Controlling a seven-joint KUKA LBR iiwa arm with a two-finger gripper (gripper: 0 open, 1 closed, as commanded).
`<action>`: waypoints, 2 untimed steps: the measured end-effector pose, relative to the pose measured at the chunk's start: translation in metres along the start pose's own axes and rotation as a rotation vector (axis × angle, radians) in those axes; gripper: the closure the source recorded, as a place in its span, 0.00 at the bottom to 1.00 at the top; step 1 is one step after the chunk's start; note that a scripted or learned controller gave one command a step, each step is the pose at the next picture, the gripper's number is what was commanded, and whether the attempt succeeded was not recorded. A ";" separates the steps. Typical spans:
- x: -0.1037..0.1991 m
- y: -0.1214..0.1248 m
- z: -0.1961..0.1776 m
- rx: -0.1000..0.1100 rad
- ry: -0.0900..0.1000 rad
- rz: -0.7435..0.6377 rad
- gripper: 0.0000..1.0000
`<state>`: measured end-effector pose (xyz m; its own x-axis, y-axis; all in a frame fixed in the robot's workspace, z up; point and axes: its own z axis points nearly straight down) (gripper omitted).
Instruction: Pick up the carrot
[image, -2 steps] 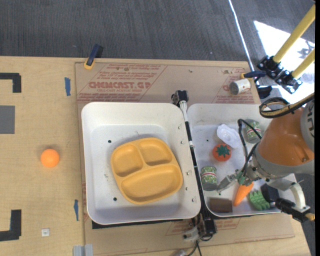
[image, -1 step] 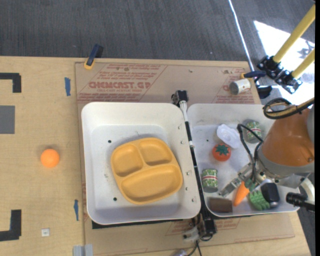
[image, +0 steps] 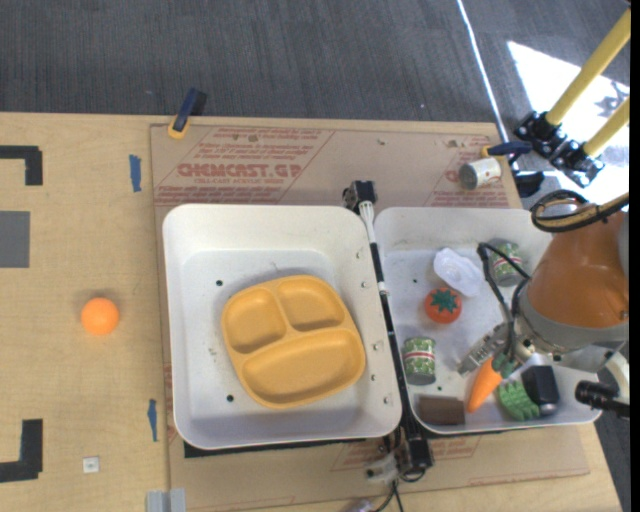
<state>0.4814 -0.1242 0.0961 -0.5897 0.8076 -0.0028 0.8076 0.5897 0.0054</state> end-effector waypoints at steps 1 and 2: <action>0.006 0.004 0.010 0.003 0.000 -0.517 1.00; 0.031 0.022 -0.089 0.001 -0.001 -0.233 1.00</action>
<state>0.4806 -0.0865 0.1850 -0.7606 0.6493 -0.0047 0.6492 0.7606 0.0031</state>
